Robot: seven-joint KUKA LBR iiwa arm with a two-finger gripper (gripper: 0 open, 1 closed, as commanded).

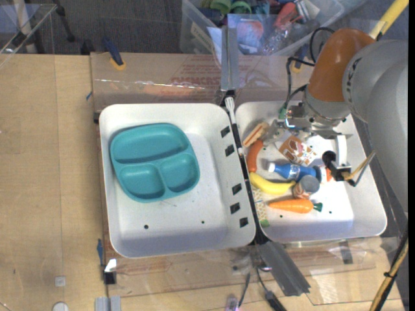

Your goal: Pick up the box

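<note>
The box [296,151] is small, white with red-brown print, and lies tilted in the upper middle of the right bin [363,222]. My gripper [293,126] hangs just above the box's far side, reaching in from the right under the orange band of the arm. The box lies on the bin floor with nothing seen gripping it.
Packed around the box are a blue bottle [293,171], a banana [272,185], a carrot [292,206], an orange piece [255,155] and a grey round thing [310,184]. The left bin [214,118] holds a teal divided plate [154,161]. A clear tub of toys [259,5] stands behind.
</note>
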